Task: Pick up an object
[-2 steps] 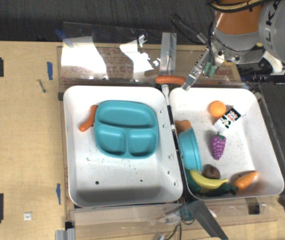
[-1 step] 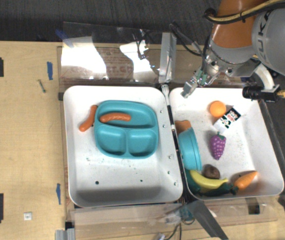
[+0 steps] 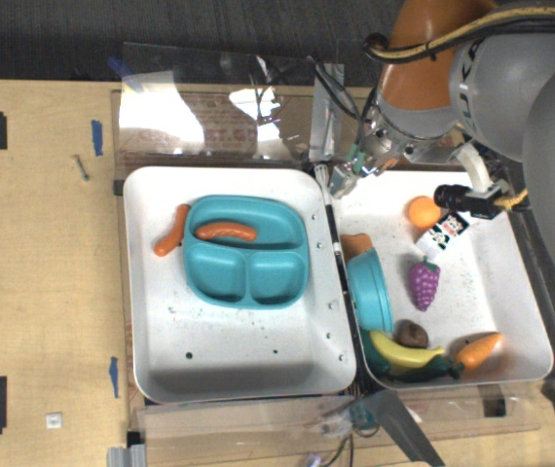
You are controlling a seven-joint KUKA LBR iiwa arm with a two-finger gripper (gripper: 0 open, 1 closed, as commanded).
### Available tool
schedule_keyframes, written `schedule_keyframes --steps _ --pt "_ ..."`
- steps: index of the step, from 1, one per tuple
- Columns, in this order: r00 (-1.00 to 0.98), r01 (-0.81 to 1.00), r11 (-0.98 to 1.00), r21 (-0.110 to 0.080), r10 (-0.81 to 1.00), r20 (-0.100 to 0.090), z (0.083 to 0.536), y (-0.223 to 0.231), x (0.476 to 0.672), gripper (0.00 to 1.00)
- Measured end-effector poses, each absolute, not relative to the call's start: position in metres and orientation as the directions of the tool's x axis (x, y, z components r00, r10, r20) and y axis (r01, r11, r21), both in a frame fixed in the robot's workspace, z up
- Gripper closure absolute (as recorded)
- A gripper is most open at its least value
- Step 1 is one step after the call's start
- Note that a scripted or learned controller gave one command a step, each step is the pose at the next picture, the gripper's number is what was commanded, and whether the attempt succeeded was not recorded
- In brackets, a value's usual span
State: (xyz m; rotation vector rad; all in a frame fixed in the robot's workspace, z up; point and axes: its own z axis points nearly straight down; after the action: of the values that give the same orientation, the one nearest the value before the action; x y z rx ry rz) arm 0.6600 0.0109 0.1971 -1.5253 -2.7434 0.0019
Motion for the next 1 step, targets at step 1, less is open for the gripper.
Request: schedule_keyframes --steps 1 --pt "-0.546 0.838 0.546 0.004 0.838 -0.002 0.1914 0.0694 0.6671 1.00"
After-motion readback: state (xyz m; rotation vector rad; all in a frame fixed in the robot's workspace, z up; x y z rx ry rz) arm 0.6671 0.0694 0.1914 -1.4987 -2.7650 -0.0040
